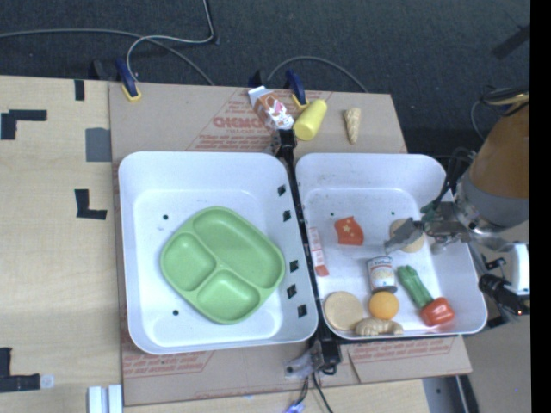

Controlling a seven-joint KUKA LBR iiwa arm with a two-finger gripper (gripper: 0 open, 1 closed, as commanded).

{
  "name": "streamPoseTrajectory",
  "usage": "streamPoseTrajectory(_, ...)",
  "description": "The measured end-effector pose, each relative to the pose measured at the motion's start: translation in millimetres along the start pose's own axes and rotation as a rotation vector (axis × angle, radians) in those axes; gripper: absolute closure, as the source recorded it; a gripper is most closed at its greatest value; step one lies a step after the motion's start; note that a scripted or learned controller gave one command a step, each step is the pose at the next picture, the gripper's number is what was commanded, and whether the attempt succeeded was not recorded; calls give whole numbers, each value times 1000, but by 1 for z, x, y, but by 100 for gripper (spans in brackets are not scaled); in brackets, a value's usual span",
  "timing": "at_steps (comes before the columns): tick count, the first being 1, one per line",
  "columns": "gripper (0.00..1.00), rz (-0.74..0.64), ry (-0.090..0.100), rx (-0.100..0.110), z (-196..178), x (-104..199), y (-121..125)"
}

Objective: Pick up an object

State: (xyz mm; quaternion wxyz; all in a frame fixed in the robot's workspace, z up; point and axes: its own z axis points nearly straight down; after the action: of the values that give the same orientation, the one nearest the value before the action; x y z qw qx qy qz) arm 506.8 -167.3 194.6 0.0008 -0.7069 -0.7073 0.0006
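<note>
The right bin [379, 170] holds a small red-orange block [348, 231], a labelled can [380, 274], an orange ball [384, 305], a green cucumber-like piece [415, 286] and a red piece [437, 313]. A flat tan disc [342, 310] and a lumpy beige piece [379, 326] lie at its front edge. My gripper [405, 236] reaches in from the right and sits low over a pale tan round object [415, 241] near the bin's right wall. The gripper partly covers that object.
The left bin [142, 231] carries a green divided plate [222, 264]. A thin red and white strip [317, 256] lies by the wall between the bins. Behind the bins, on the cardboard, stand a small carton [270, 108], a yellow bottle [310, 119] and a beige cone [352, 125].
</note>
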Motion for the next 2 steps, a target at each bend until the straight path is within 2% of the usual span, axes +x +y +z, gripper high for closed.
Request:
streamPoseTrajectory(1,0,-1,1,-4,109,28,-11)
streamPoseTrajectory(2,0,-1,-2,-7,108,52,45)
